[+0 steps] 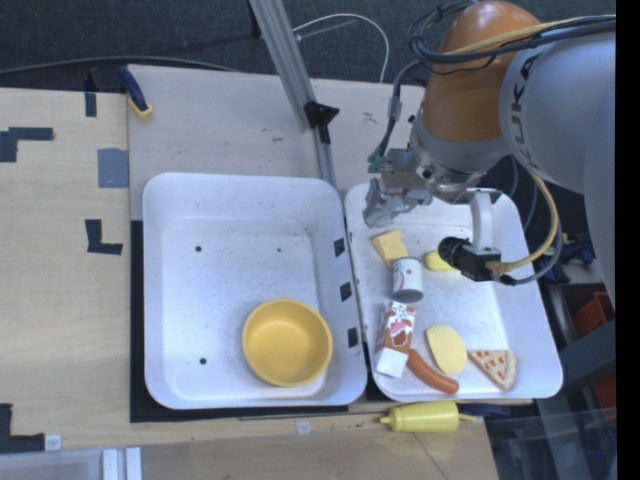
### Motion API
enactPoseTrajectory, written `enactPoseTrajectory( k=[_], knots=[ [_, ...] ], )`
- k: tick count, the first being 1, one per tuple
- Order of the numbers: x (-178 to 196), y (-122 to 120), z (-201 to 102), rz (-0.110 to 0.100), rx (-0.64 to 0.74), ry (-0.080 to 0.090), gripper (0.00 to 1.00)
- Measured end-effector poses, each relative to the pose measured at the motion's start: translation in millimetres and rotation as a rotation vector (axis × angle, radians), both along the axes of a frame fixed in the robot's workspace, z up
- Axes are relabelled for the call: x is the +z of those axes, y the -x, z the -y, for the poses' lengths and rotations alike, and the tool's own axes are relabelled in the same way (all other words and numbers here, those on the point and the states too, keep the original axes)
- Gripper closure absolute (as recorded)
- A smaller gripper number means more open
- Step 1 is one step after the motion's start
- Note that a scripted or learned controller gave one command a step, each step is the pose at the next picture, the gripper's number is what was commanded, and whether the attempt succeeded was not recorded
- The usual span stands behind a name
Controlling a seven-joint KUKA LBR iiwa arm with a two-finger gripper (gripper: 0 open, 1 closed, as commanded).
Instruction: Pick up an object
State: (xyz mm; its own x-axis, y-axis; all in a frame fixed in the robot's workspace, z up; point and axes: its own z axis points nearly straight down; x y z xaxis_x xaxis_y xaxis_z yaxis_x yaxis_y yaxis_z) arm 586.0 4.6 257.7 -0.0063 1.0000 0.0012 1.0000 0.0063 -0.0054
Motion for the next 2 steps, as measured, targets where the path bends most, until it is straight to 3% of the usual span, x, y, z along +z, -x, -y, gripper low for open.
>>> enactPoseTrajectory(
  k=[2],
  knots=[
    [-23,58,-89,0.000,0.000,0.000,1.00]
  ],
)
